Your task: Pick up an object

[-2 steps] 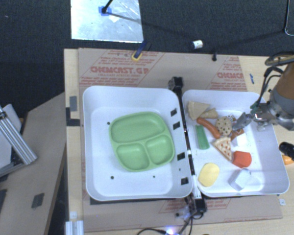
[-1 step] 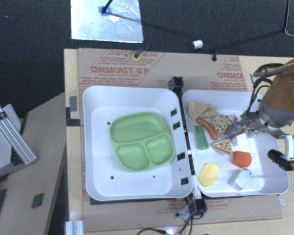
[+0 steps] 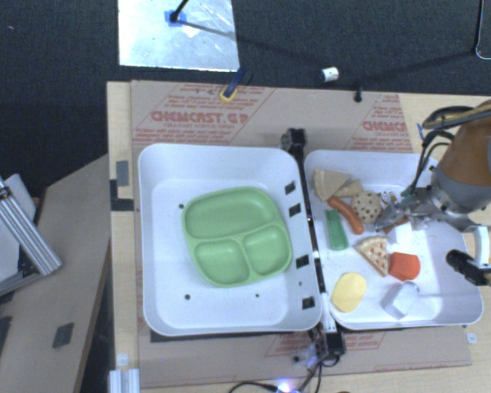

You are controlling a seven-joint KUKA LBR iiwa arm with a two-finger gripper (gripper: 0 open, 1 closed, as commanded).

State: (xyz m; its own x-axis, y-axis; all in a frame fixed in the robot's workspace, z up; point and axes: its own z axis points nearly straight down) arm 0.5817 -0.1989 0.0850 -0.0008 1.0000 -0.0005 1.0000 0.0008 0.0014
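A: Gripper [image 3: 395, 216] sits low in the right bin [image 3: 442, 313], at about 3 o'clock of the frame. Can't tell if the claw is spread or pinching, too small and blurred

B: Targets?

A: Toy food packed round it: cookie [image 3: 366, 206] touching at its 9 o'clock, sausage [image 3: 345, 214] beyond that, pizza slice [image 3: 375, 255] at 7, red piece [image 3: 404, 265] at 5, yellow lemon-like piece [image 3: 349, 291] further down, green stick [image 3: 336, 230] by the divider

B: Risk?

A: Crowding. My guess is the claw lands between cookie and pizza slice, nudges both and comes up with nothing, or clips two at once. Flat pieces may slip on the smooth white floor

B: Surroundings?

A: Left bin [image 3: 159, 301] holds a green divided tray [image 3: 233, 236]. Bins on cardboard sheet [image 3: 196, 113] over a wooden bench, dark carpet [image 3: 49, 56] behind, shiny square plate [image 3: 178, 23] at 12 o'clock
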